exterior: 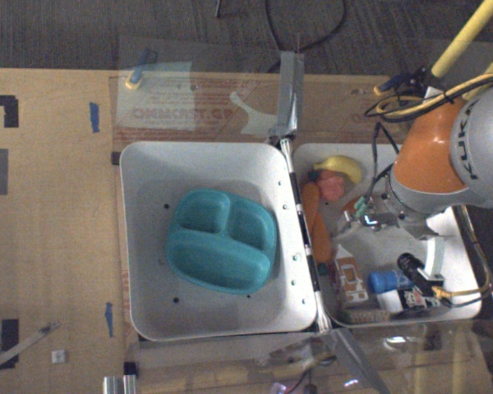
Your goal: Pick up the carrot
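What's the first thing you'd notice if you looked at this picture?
Probably the big teal divided plate, lying alone in the left white bin. Next, the grey robot arm with its bright orange band, reaching over the right bin. There a long orange carrot lies along the left wall, with a yellow banana behind it.

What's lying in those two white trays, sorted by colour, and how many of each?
Teal: 1, the divided plate in the left bin.
Orange: 1, the carrot.
Yellow: 1, the banana.
Pink: 1, a small pink item.
Blue: 1, a small blue item.
Total: 5, not counting some small unclear items in the right bin.
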`<action>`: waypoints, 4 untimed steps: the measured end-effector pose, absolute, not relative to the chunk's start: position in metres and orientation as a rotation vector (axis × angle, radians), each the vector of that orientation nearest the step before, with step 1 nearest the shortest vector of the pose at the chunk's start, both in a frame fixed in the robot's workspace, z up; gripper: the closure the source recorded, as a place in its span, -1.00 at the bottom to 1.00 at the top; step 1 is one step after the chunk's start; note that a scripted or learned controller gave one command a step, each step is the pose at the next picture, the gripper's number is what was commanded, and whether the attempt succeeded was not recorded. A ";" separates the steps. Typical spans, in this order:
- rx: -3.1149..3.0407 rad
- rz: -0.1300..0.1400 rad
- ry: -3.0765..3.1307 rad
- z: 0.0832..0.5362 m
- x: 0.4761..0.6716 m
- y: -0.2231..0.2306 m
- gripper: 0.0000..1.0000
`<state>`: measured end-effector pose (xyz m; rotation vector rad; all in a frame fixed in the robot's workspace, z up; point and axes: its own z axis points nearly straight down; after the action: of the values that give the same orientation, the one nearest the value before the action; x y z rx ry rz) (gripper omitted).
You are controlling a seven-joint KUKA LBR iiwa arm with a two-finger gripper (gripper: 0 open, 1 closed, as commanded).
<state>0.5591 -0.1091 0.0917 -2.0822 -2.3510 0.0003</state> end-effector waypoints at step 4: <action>-0.570 -0.003 -3.091 0.185 0.565 0.023 1.00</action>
<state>0.5647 0.0230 0.1855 -0.5705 -3.0907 -0.0026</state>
